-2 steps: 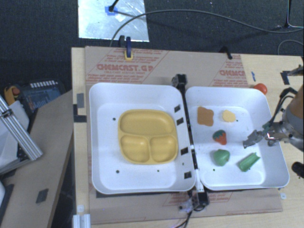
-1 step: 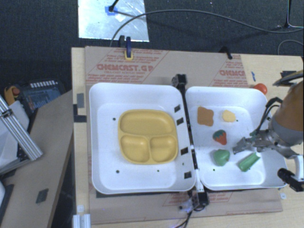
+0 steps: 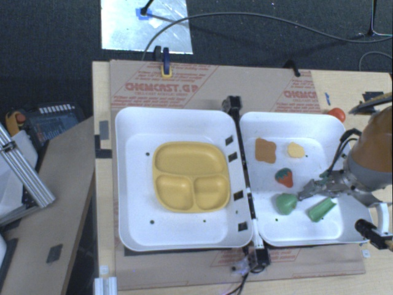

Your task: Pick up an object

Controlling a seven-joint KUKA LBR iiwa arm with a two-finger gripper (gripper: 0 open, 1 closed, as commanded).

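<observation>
Hand (image 3: 314,189) low over right bin (image 3: 270,125)

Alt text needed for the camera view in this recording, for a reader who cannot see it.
A grey arm with an orange band reaches in from the right, its gripper low in the right bin between two green toys. A strawberry, brown piece and yellow piece lie behind. The left bin holds a yellow divided plate.

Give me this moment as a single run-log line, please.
gripper low in right bin | between green ball and green cone | nothing held | yellow tray in left bin
</observation>
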